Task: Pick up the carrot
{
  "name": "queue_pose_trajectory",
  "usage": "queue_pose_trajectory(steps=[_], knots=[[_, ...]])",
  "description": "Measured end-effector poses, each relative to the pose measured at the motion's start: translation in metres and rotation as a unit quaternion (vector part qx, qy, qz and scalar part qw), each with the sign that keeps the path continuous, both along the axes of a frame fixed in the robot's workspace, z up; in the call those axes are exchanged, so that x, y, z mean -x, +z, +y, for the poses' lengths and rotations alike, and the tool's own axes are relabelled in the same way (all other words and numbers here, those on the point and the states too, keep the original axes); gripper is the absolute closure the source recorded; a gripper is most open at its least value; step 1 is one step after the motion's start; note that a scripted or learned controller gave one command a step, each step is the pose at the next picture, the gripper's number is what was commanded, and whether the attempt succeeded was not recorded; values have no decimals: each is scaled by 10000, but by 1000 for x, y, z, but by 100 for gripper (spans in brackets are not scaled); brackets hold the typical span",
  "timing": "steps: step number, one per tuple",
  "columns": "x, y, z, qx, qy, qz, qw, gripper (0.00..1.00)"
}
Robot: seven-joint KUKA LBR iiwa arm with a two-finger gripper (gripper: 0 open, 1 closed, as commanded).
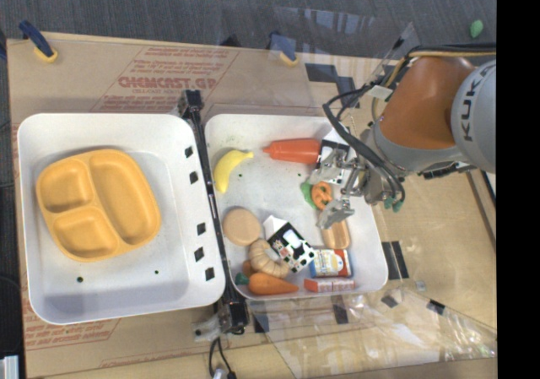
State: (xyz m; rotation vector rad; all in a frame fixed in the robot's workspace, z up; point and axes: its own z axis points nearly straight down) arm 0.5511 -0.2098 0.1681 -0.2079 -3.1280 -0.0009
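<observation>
At the near rim of the right bin [371, 238], below and to the left of the pincer [331, 192], lies the carrot [272, 285]. Its long axis runs almost level across the view, thick end to the left by the croissant [263, 258] and tapered tip pointing right toward a flat red packet [329, 285]. It is well apart from the pincer and nothing grips it.

Just beyond it stands a small carton [331, 263] with a red and white label too small to read, and a black and white patterned block [289, 247] leans against the croissant. A round tan cookie [241, 225] lies to their left, and a hot dog bun [337, 236] sits directly under the pincer.

The pincer hangs over the right side of this bin, its metal fingers [336, 213] spread apart with nothing between them, beside a small orange and green piece [317, 194]. Left of the pincer is a banana [228, 167]; above and left of it, a larger orange-red vegetable [293, 150].

Far to the left, the other bin [51, 293] holds a yellow tray [96, 202] with 3 compartments.

Beyond the bins, the brown sheet [110, 73] on the table reads "CHEMCAST GP" in red. The grey arm [472, 120] bears part of the "KUKA" lettering.
</observation>
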Motion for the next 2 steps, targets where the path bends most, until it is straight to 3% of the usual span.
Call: queue_pose_trajectory(steps=[1,2], knots=[[-39,-11,2,6,1708,-55,9853,0],[2,-76,1,-14,3175,-33,9483,0]])
